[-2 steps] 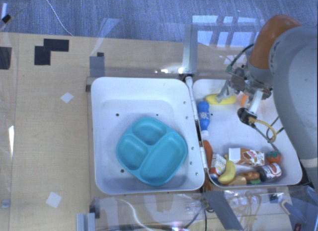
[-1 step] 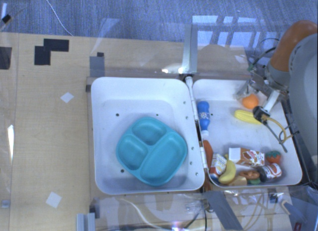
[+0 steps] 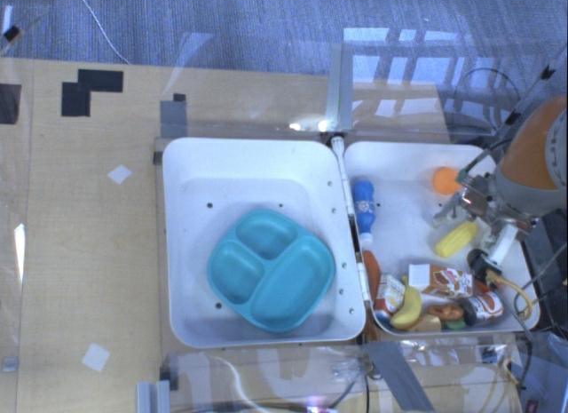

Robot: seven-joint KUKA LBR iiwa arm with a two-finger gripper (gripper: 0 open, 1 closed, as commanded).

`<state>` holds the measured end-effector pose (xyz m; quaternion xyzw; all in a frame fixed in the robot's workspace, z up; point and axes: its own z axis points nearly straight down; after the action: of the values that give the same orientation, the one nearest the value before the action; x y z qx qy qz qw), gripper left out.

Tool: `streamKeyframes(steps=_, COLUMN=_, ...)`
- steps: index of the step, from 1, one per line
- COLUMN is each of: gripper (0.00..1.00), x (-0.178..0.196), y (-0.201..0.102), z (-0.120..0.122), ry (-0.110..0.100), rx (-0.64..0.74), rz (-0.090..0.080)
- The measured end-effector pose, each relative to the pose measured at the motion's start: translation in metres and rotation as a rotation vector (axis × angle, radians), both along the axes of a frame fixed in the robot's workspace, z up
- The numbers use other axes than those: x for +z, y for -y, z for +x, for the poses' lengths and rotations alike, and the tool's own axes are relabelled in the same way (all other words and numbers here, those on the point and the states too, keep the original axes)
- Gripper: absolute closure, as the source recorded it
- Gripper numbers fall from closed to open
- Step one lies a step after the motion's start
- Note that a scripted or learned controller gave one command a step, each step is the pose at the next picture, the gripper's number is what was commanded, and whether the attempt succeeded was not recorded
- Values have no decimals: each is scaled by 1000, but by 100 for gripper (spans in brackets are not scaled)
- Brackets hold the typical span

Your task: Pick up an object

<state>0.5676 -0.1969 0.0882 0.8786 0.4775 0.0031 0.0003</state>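
Note:
My gripper (image 3: 463, 235) hangs over the right bin (image 3: 399, 161), reaching in from the right under the orange wrist band. It is open, one finger (image 3: 442, 217) to the upper left and the other to the lower right of a yellow corn cob (image 3: 453, 240). The cob lies between them, and I cannot tell whether they touch it. An orange ball (image 3: 443, 179) sits just behind the gripper. A blue bottle (image 3: 362, 206) lies along the bin's left wall.
At the right bin's front lie a banana (image 3: 406, 307), a red sausage (image 3: 371, 269), snack packets (image 3: 424, 276) and a can (image 3: 485, 306), packed close. The left bin (image 3: 191, 189) holds a teal divided plate (image 3: 271, 267). Cables hang by the arm.

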Motion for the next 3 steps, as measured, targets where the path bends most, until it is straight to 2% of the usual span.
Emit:
streamKeyframes(steps=1, gripper=0, x=2, y=-81, z=-66, ry=5, rx=-261, rz=2)
streamKeyframes(steps=2, gripper=100, x=13, y=-79, z=-64, ry=10, rx=-264, rz=-1)
streamKeyframes(steps=3, gripper=100, x=3, y=-97, z=-65, ry=16, rx=-574, rz=-3)
